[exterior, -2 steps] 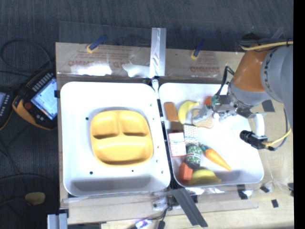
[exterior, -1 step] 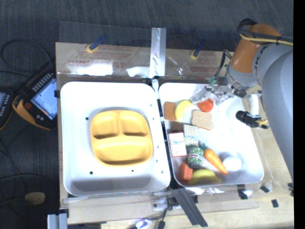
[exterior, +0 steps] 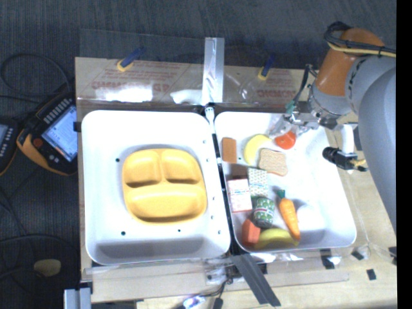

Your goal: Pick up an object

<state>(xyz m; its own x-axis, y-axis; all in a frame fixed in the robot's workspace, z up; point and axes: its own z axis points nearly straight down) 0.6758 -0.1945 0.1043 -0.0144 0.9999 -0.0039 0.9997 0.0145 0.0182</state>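
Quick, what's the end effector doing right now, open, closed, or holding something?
End effector: cannot be told from this view. It sits at the far end of the right bin, right beside a small red object.

The arm (exterior: 380, 127) is a thick, rounded grey tube with a smooth shell. Above the wrist sits a broad orange band (exterior: 338, 69), also rounded. A dark cable (exterior: 347, 40) loops across the top of that band. The gripper (exterior: 297, 120) is small, of grey metal with dark parts.
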